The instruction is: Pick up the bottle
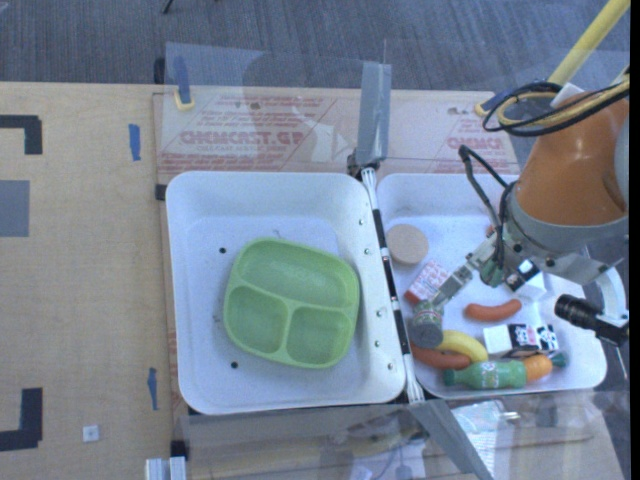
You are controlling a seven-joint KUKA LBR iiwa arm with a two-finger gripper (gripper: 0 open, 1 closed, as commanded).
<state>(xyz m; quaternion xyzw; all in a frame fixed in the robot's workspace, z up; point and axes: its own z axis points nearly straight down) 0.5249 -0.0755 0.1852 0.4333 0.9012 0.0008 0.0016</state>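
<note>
Probably a lab: taped bench (grey carpet).

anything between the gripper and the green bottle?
Yes, in the camera view: from the gripper down to the green bottle, a red sausage and a yellow banana lie between.

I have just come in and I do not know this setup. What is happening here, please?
A grey and orange robot arm reaches into the right bin, its claw hanging above the toy food. The green bottle lies on its side near the front edge, not yet picked up. In the left bin sits a green divided plate.
</note>
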